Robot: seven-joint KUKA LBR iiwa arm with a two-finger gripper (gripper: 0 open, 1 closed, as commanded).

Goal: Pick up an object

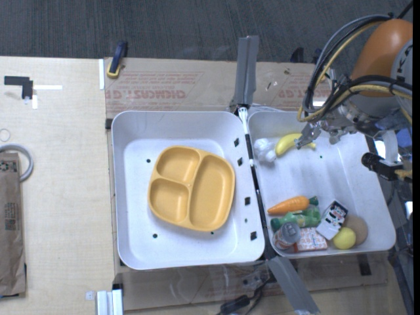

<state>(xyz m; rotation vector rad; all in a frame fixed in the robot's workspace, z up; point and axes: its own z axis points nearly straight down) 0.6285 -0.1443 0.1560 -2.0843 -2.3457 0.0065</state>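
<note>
Two white bins side by side on the bench. Left bin [131,176] holds a yellow divided plate [191,188], three compartments, lying flat near the middle. Right bin [367,182]: the gripper [306,138] sits low at the far left corner, right against the right end of a banana [287,144]; whether it grips the fruit cannot be made out, since cables and the wrist body cover much of the tool. Just left of the banana, a small white object [264,151], shape unclear. Along the near edge of the right bin, a crowded cluster: carrot [289,205], green item [303,215] partly buried, a round tin or lid [287,233], a printed packet [332,219], a lemon [344,238], and a brownish round fruit [358,228] half hidden behind it. Arm's orange band [386,44] cut off at the right.
</note>
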